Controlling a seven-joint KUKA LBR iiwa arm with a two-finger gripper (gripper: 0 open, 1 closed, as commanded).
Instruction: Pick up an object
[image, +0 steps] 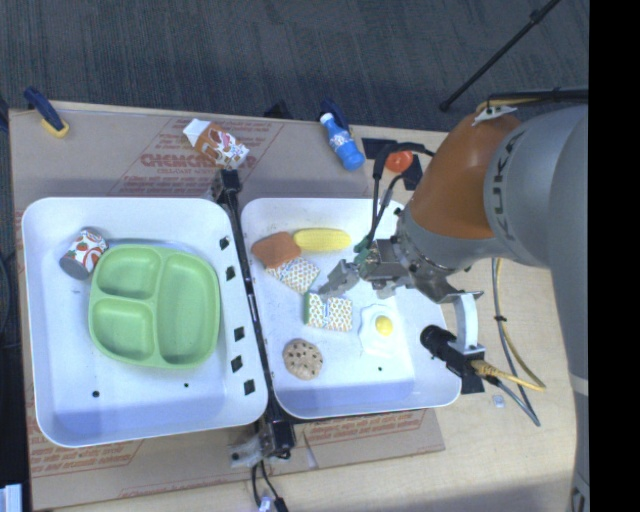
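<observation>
Your two-finger gripper (345, 277) hangs with fingers parted and grasping nothing, the flat patterned square packet (329, 312) just below it and the yellow banana-shaped toy (322, 239) just above.

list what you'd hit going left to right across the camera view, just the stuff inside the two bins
small can → green divided plate → cookie → patterned packet → fried egg. The other items in the right bin overlap in order.
</observation>
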